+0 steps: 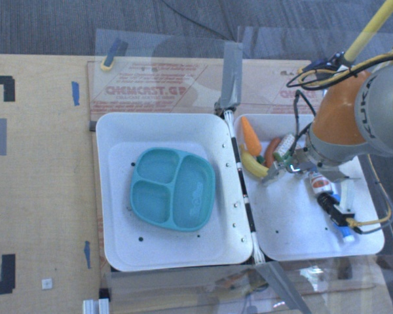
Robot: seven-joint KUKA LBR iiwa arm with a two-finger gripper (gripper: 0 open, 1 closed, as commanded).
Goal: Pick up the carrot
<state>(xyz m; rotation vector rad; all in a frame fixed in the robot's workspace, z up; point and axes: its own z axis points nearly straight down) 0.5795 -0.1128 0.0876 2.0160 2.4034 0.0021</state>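
Where bins meet, orange tapered carrot [250, 136], unheld.

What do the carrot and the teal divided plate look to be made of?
Carrot: probably molded plastic, going by its smooth, even orange surface, though it is too small to be sure. Teal plate: plastic with a slightly glossy finish, given its uniform colour and rounded molded compartments.

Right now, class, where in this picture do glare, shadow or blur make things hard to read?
Camera view: even, soft lighting; faint reflections on the clear sheet near the grey post; the gripper is blurred, shading the right bin; carrot and teal plate stay sharp.
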